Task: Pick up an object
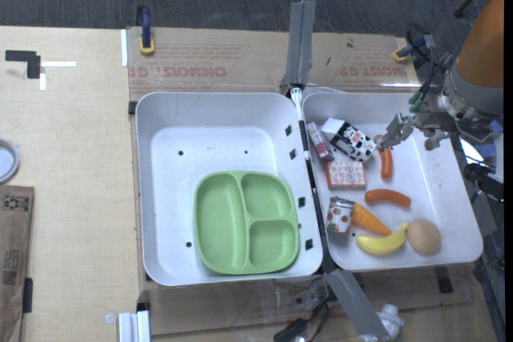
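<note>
Your pincer [418,132] hangs spread and holding nothing over the right bin [449,196], beside a sausage [386,162], with cartons [346,172], carrot [369,218], banana [380,243] and egg [423,237] crowded nearby.

Toys crowd the right white bin [449,252]; the bare floor around the green divided plate [246,222] gives room.
</note>
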You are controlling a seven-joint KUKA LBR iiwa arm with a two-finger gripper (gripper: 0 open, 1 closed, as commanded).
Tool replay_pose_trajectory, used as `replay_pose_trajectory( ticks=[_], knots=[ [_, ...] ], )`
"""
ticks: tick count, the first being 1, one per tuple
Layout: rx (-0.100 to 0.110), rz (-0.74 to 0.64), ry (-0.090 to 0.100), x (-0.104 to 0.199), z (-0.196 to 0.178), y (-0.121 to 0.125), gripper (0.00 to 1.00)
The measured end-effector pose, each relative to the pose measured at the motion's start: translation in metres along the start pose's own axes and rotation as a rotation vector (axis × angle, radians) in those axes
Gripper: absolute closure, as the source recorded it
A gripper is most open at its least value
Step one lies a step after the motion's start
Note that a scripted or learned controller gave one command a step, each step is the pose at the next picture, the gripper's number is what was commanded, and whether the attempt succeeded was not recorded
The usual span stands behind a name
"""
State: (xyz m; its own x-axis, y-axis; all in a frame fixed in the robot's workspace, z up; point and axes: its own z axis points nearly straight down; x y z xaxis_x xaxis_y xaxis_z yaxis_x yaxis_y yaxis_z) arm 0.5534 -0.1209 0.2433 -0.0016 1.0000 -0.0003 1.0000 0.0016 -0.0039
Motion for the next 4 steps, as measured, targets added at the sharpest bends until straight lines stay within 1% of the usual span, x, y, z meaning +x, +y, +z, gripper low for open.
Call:
replay_pose_trajectory(
  ticks=[1,2,3,4],
  knots=[
    [-0.011,0.118,-0.001,-0.015,0.147,0.032,0.0],
    [-0.014,0.121,0.001,-0.015,0.136,0.034,1.0],
    [-0.013,0.121,0.0,-0.015,0.137,0.033,0.0],
    [-0.012,0.123,0.0,-0.016,0.128,0.033,1.0]
  ],
)
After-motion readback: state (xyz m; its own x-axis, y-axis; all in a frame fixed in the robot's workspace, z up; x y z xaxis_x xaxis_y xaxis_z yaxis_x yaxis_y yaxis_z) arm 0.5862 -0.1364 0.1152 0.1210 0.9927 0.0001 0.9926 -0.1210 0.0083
